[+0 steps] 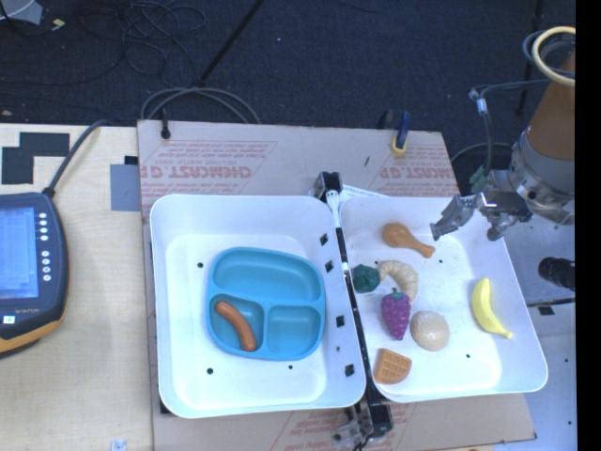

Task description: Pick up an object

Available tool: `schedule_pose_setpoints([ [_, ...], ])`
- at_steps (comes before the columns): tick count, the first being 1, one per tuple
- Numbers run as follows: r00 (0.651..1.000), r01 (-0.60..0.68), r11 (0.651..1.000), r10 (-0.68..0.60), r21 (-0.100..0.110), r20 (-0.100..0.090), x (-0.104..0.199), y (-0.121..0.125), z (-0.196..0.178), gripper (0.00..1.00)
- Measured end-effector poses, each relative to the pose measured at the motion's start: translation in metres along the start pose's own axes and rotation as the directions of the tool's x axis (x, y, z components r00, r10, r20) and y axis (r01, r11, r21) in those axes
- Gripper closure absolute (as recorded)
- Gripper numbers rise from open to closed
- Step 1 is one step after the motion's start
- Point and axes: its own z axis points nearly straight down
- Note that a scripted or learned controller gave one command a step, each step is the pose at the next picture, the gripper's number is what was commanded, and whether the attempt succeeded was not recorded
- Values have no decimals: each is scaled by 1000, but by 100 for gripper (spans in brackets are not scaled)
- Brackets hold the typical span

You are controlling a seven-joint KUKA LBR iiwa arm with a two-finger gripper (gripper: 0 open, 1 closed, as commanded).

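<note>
Plainly, nothing has been picked up yet. The gripper [474, 216] hangs over the upper right part of the right bin [526, 369], its two dark fingers spread apart with nothing between them. It appears to be above the bin floor and touches no object, so the whole grasp is left to do: choosing a piece, coming down on it, closing and lifting.

The candidates all lie in the right bin. Nearest the gripper is a drumstick [407, 238], just to its left. Below that sit a croissant [398, 275] beside a small green piece [364, 276], a bunch of purple grapes [395, 314], a pale round bun [430, 330] and a waffle [392, 366] near the front edge. A banana [489, 308] lies apart from the rest toward the right wall, which judging by its clear surroundings makes it an easy target.

The left bin [178, 242] bears a blue divided plate [267, 303] with a sausage [236, 324] in its left compartment.

Both bins rest on a cardboard sheet [282, 163] over a light wooden bench [84, 365]. A teach pendant [26, 261] sits at the bench's left edge, and cables trail across the dark floor [282, 45] behind.
</note>
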Motion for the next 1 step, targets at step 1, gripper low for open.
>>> schedule_pose_setpoints([
  [1, 1000, 0, 1000, 0, 2, -1, -1, 0, -10, 100],
])
